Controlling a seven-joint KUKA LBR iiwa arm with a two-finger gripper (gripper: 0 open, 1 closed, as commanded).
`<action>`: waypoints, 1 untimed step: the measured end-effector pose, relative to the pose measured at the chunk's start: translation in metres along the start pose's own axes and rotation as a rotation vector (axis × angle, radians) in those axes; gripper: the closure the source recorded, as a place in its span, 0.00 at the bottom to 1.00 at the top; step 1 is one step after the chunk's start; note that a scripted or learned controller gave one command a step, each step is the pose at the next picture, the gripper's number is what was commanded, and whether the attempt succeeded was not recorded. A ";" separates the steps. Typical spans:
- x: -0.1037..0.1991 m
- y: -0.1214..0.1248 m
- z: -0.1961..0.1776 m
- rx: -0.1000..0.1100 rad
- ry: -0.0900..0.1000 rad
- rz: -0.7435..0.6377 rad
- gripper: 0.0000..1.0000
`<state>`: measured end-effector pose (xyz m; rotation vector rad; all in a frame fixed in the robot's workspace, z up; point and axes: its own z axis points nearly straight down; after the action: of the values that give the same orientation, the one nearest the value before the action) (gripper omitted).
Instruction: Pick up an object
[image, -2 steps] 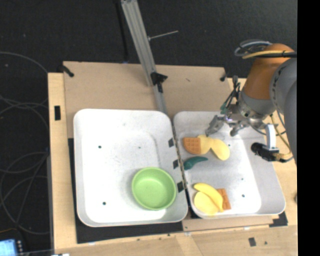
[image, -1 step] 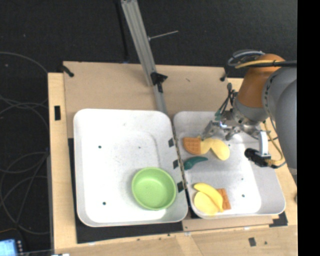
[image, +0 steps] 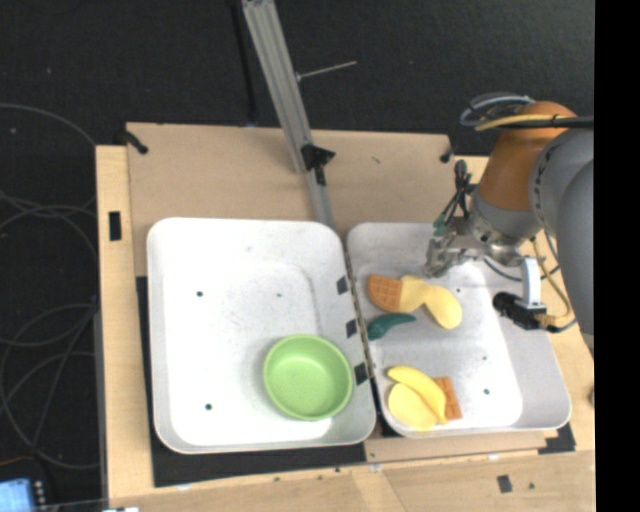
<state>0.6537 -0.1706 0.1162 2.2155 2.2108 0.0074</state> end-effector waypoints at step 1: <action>-0.001 0.003 -0.066 0.003 0.004 -0.003 1.00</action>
<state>0.6559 -0.1716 0.1819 2.2151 2.2180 0.0082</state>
